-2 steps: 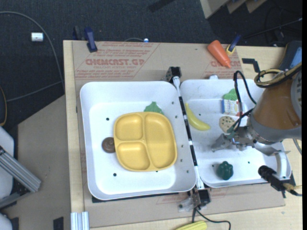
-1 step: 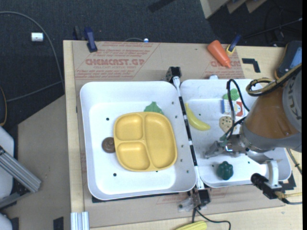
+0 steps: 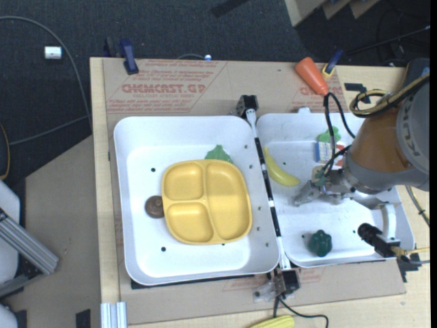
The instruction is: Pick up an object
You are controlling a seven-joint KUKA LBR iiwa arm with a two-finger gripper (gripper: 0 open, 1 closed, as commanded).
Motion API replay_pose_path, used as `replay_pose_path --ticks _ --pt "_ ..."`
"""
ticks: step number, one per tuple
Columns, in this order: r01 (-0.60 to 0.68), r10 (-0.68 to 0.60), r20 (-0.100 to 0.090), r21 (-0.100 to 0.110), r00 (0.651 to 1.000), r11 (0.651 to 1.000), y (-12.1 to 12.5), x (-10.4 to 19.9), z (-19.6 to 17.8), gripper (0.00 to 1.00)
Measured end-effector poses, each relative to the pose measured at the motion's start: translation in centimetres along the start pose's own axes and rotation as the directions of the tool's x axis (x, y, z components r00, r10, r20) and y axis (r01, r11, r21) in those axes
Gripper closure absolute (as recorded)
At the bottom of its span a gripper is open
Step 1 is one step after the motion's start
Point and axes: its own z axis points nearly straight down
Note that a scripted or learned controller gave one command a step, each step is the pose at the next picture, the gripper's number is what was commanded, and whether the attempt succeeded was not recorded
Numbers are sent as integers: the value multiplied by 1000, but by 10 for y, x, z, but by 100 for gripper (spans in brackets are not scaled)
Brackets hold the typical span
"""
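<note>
bench (image 3: 164, 87), two white bins (image 3: 130, 183) side by side, orange marker (image 3: 312, 76)

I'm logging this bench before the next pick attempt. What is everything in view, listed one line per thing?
White bins: two, side by side on the bench.
Divided plate: one, yellow, middle of the left bin.
Brown disc: one, left bin, at the plate's left edge.
Green piece: one, left bin, partly behind the plate's far edge.
Banana: one, yellow, right bin, near its left wall.
Dark green lump: one, right bin, near the front wall.
Blue and white item: one, right bin, far side; too small to identify.
Orange object: one, on the bench behind the right bin.
Gripper: one, grey, low in the right bin, right of the banana.
</note>
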Motion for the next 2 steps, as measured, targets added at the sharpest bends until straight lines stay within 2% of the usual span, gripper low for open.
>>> replay_pose_path --ticks 1,2 --pt "0 0 1 0 1000 1000 90 -72 -6 0" --pt "2 -2 1 -1 1000 1000 143 -59 -1 0"
